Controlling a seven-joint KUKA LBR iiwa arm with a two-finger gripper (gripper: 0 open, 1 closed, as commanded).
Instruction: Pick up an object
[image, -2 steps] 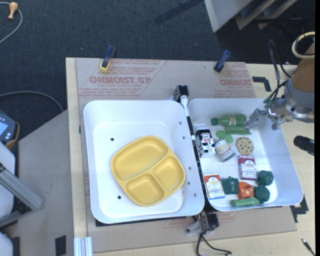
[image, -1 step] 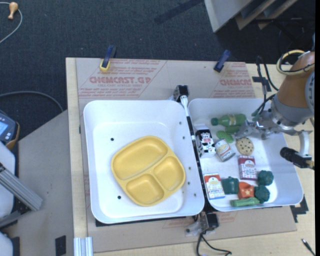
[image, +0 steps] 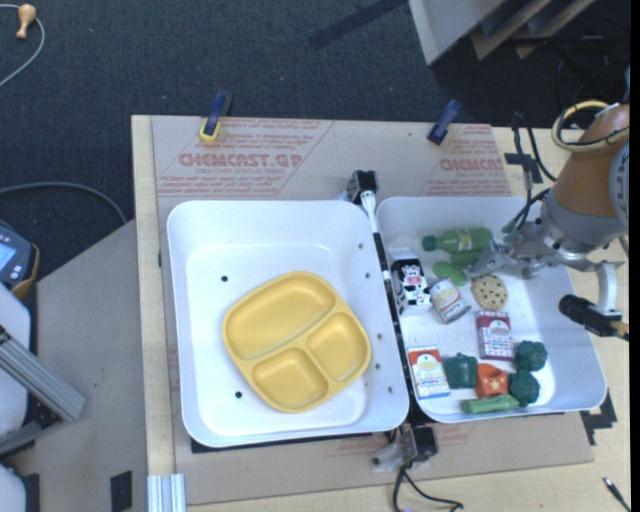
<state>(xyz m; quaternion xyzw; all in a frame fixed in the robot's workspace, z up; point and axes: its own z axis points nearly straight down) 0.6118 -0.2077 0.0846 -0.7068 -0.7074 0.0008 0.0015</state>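
- Two white bins side by side on a cardboard-covered bench (image: 300, 150); left bin (image: 190, 240), right bin (image: 575, 365).
- Left bin carries one yellow divided plate (image: 296, 340), roughly centred, tilted on a diagonal; bare white floor on all sides of it, widest along the far edge and left edge.
- Right bin is crowded. Green bottle (image: 458, 241) lies on its side near the far edge, just beside a small green piece (image: 450, 270).
- Black-and-white cow-pattern box (image: 409, 284) sits against the left wall, at the divider between bins.
- Small can (image: 447, 300) just right of it, tilted; round cookie (image: 488, 292) beside the can.
- Red packet (image: 494, 335) mid-bin; red-and-white carton (image: 427, 372) near the near-left corner.
- Near edge cluster: dark green block (image: 461, 371), red-orange item (image: 491, 380), green bean-shaped piece (image: 489, 404), two broccoli-like pieces (image: 528, 372). Tightly packed, some touching.
- Open floor in right bin: strip along the right edge and the far-right corner under the arm.
- Gripper (image: 497, 258) low over the far part of the right bin, close to the bottle's right end and above the cookie; whether the claw is open or closed cannot be told, nothing seen in it.
- Blue clamps (image: 215, 115) on bench's far edge.
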